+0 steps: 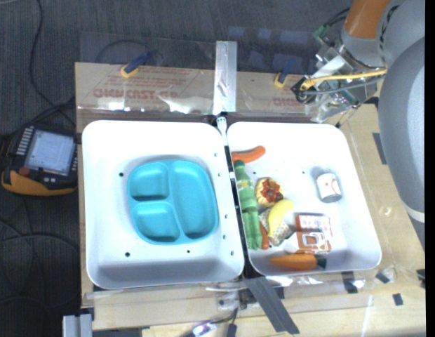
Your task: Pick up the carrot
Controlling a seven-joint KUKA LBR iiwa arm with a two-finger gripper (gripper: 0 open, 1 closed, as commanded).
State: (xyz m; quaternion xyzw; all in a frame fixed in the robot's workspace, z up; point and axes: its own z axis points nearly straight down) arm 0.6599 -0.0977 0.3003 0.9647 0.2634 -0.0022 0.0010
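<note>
Overhead, the grey arm with its orange band hangs beyond the far right corner of the right bin (358, 188), its claw (328, 90) well apart from the food below. Whether the claw is open or closed cannot be told from this angle; nothing shows in it.

The carrot (293, 262) lies flat along the near wall of the right bin, an orange stick with its dark leafy end pointing right. A small red and white carton (313, 232) sits just behind it, and a yellow piece (279, 215) and green vegetables (250, 213) crowd the bin's left side. A sausage-like piece (250, 154) rests at the far left corner, and a small white can (328, 186) stands apart to the right. The left bin (105, 209) carries a blue divided plate (172, 200).

Judging by its look, the carrot is a light, stiff plastic toy, smooth and likely to roll or slip. The best hold appears to be across its thick middle, though the bin wall beside it leaves little room.
</note>
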